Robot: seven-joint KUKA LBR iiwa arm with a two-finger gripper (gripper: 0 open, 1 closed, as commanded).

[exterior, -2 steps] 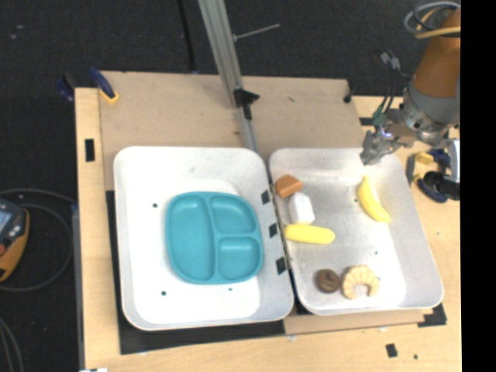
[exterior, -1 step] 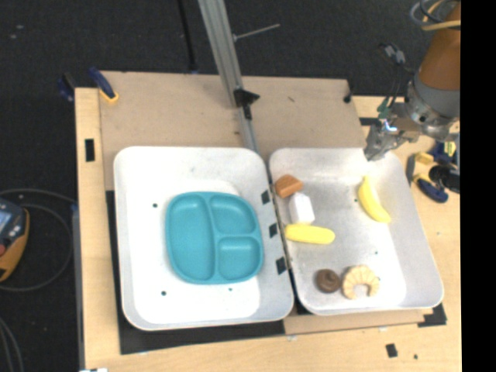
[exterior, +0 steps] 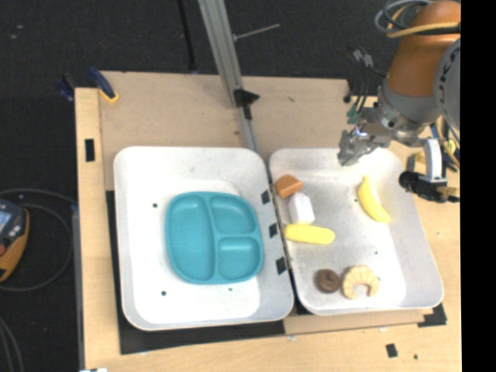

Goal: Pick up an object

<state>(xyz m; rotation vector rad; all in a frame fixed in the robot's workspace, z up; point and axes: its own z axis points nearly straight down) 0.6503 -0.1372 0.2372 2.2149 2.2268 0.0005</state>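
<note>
The hand (exterior: 350, 150) hangs over the far rim of the right shallow white plastic bin (exterior: 403, 285), small and blurred, so whether it is spread or pressed together cannot be told, and nothing can be made out between its tips. The grey arm with its orange band (exterior: 422, 41) is cut off at the frame's edge. Just below and beside the hand lies a curved yellow banana (exterior: 374, 200); further toward the left are an orange-brown block (exterior: 288, 184), a white rounded piece (exterior: 301, 208) and a smooth yellow oblong (exterior: 309, 234). Well below sit a dark brown ring doughnut (exterior: 327, 280) touching a pale, crusty pastry ring (exterior: 361, 281). Far left, the other white bin (exterior: 139, 177) carries a glossy teal compartment tray (exterior: 214, 236) on the tan surface (exterior: 170, 107).
</note>
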